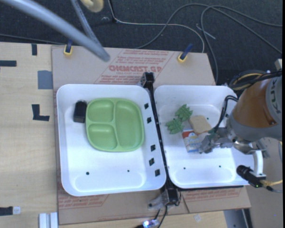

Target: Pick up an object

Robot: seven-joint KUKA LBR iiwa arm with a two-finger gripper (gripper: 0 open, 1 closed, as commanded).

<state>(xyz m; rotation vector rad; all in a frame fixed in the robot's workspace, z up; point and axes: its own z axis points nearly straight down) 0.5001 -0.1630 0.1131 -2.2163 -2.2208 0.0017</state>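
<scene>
Reach-in stage: the gripper is down among the right bin's clutter, grasp unconfirmed.

Nearest you, at about 4 o'clock, the grey arm with its orange band point(256, 109) leans into the shallow white right bin point(199, 177), and the gripper point(209, 144) sits low, touching or just over the small red-and-white carton point(192, 140). You can't tell from here if it's clamped on anything. Just past it, toward 2 o'clock of the carton, lies the tan wedge-shaped block point(199, 123), with the green leafy plastic toy point(179, 119) beside it. I'd say the next move needs a clean close on the carton, then a straight lift. Farther off at 9 o'clock, the left bin point(104, 179) holds a green divided plastic plate point(115, 125) and a small black block point(79, 111).
</scene>
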